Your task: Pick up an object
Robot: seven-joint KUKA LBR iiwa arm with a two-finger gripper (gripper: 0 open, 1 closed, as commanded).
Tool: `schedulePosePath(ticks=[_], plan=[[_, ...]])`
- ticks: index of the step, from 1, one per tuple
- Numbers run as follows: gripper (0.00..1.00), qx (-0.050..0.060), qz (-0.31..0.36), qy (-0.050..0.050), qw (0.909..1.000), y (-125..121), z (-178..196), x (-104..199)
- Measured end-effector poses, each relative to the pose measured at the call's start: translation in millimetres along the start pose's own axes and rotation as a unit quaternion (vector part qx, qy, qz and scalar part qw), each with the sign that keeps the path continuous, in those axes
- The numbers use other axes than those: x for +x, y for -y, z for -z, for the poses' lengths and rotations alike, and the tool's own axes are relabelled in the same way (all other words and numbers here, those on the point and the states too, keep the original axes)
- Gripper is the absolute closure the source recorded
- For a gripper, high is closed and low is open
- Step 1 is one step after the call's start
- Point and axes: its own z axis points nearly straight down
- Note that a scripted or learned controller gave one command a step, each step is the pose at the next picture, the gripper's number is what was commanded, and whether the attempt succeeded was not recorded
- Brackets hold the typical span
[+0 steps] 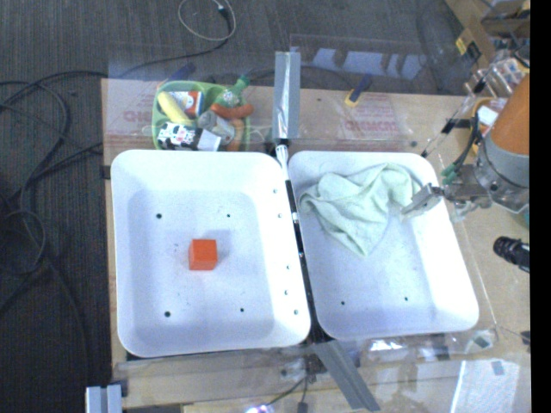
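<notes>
Reaching in over the right bin [448,308], the gripper [422,201] has its tips touching the edge of a crumpled pale green cloth [362,206]; whether they are open or closed cannot be told. An orange cube [203,254] sits well apart in the left bin [129,196], so the cloth seems the likelier target.

The arm [508,144] is cut off at the right edge (its gripper [424,200] fingers too small to read).

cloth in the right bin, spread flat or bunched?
Bunched. The pale green cloth lies crumpled with raised folds in the upper part of the right bin, one corner trailing toward the bin's middle; the gripper sits at its right edge.
</notes>
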Motion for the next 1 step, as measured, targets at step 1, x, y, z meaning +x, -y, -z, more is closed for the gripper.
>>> schedulePosePath(ticks=[1], plan=[[0.00,0.000,-0.017,0.000,0.9998,-12.8,-56.7,93.7]])
